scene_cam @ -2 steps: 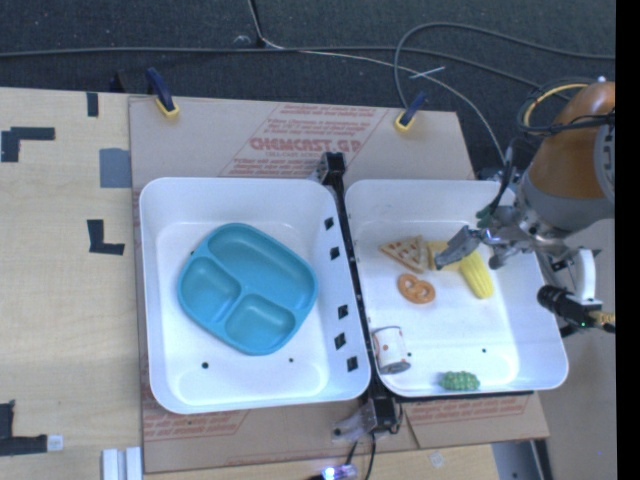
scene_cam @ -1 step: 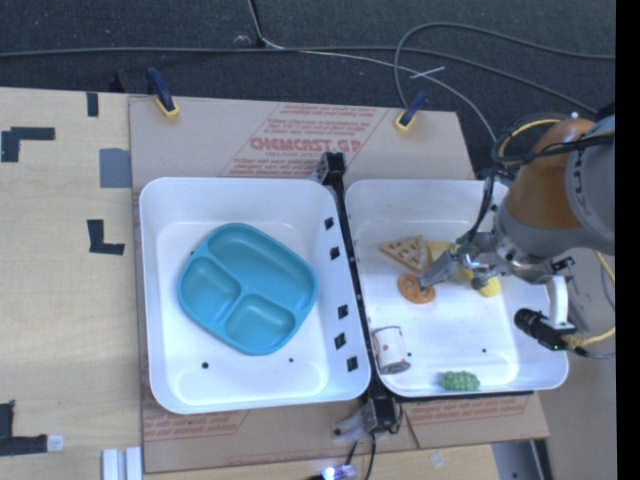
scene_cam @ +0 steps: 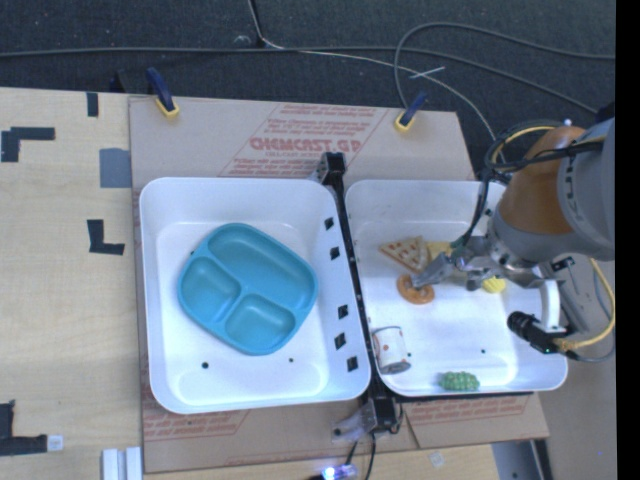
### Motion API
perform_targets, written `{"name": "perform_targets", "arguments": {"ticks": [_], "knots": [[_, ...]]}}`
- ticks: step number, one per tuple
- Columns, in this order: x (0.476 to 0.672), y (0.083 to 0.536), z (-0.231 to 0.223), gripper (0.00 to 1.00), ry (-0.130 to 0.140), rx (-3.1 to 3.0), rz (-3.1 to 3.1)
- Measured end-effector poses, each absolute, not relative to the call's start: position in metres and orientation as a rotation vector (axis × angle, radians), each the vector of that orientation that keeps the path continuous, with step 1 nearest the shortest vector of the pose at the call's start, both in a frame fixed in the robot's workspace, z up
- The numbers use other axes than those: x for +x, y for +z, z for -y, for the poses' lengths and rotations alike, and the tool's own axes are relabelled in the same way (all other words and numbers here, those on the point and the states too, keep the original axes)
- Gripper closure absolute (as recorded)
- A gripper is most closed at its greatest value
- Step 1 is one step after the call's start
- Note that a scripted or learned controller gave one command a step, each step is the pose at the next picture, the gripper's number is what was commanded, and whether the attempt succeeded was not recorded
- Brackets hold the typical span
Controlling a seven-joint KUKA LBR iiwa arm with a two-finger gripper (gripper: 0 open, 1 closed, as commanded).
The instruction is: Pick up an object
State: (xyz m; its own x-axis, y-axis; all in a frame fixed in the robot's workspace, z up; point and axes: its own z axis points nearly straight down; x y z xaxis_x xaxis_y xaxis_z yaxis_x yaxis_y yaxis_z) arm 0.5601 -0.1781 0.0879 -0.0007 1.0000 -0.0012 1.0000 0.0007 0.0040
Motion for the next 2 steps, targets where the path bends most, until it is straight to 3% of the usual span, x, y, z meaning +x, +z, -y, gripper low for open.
{"name": "perform_targets", "arguments": {"ticks": [1,2], "knots": [[0.563,0.101,0.175,1.0,0.017,2.212,-2.221],[0.569,0.146,0.169,1.0,0.002,2.217,-2.222]]}}
